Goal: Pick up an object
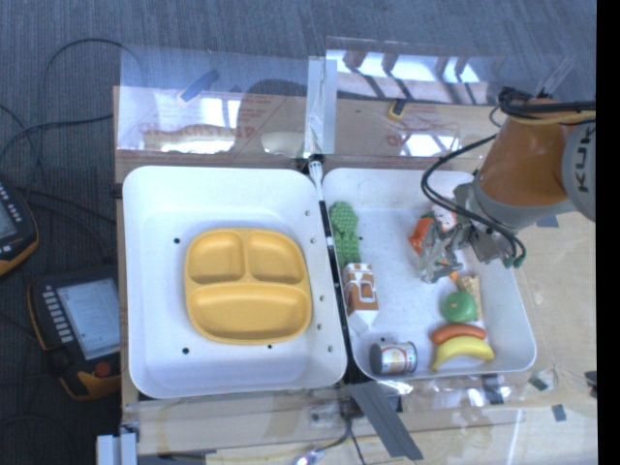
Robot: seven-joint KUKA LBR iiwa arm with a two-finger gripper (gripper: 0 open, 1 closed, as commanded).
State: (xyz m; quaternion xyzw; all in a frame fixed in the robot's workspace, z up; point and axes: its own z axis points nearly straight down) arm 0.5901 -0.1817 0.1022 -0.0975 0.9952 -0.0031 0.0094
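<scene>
Camera view: down in the right bin [523, 342], low over its upper right part, gripper [438, 264] at the end of the arm [528, 163]. Impossible to tell from this slant whether open or closed, or whether anything sits in it. Just beside it on the upper left, perhaps touching, a small orange-red thing [422, 231]; too blurred to name. Just below the tip, a small tan piece [470, 283] and a green apple [460, 306]. Farther down, near the bin's front edge, a red sausage [457, 334] lying against a banana [463, 353], and a can [395, 358] on its side. Along the bin's left wall, a green knobbly toy [344, 223] and a brown-and-white carton [360, 289]. In the left bin [155, 201], a yellow tray [248, 285] with three hollows.

Judged so: reach into the bin done, grasp not yet shown. Nothing visibly lifted; every item looks at rest on the floor. Left to do: close on one thing, likeliest the orange-red thing or the apple, then raise it clear.
</scene>
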